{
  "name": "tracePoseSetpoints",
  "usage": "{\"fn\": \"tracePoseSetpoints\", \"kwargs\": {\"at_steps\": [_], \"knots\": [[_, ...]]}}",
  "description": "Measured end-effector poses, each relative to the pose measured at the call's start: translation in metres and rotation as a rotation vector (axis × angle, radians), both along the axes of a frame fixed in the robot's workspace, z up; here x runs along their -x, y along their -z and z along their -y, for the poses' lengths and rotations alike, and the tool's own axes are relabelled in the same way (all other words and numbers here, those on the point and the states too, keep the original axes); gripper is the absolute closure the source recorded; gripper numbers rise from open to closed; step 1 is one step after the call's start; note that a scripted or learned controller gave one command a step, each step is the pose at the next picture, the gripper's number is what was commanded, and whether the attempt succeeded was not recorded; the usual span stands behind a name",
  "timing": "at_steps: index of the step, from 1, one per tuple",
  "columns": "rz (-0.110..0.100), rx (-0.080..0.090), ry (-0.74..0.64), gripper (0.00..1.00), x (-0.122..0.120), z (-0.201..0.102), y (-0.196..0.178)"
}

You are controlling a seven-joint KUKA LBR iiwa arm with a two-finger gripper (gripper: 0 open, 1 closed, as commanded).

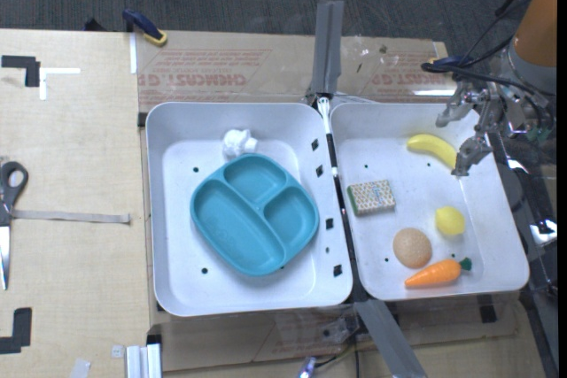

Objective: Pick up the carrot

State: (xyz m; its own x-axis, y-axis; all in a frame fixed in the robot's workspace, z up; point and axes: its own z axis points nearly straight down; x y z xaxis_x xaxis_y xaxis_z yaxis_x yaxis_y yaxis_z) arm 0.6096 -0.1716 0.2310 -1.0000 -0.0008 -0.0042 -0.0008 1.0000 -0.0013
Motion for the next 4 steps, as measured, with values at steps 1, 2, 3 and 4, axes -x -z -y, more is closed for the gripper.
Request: {"fn": "tracePoseSetpoints", "kwargs": {"at_steps": [1,2,3,4], "knots": [[-0.002,-0.002,0.092,0.0,0.079,-0.014,0.116],[-0.001,-0.001,0.018,0.0,0.131,-0.052,0.138],[0.004,0.0,0.015,1.0,0.128,-0.052,0.128],[0.002,0.0,-0.199,1.0,0.125,-0.018,0.056]]}}
